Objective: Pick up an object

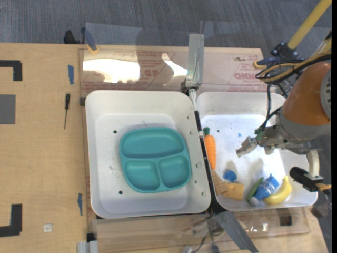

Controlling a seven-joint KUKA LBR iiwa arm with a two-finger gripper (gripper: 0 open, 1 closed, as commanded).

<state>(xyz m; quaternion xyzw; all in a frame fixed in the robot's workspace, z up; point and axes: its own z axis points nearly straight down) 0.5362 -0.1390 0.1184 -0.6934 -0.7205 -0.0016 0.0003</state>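
A wooden bench seen from above holds two shallow white bins side by side. The left bin (100, 141), well to the left of the claw, holds a teal tray (154, 158) with three compartments, lying flat in the middle.

The right bin (231, 107) holds the loose objects. A carrot (210, 149) lies along its left wall, left of the claw, green top pointing away from the viewer. Below and left of the claw sit a small blue piece (230, 175) and a tan wedge (230, 190). Below the claw, near the bin's front edge, lie a green item (255, 188), a blue bottle (268, 186) and a yellow banana (280, 192), packed close together; whether they touch is hard to tell.

The claw (251, 145) hangs over the middle of the right bin, above bare white floor. It is grey and blurred, so I cannot tell whether it is wide or narrow, and nothing can be made out in it. The grey arm (308, 107) with its orange band reaches in from the right.
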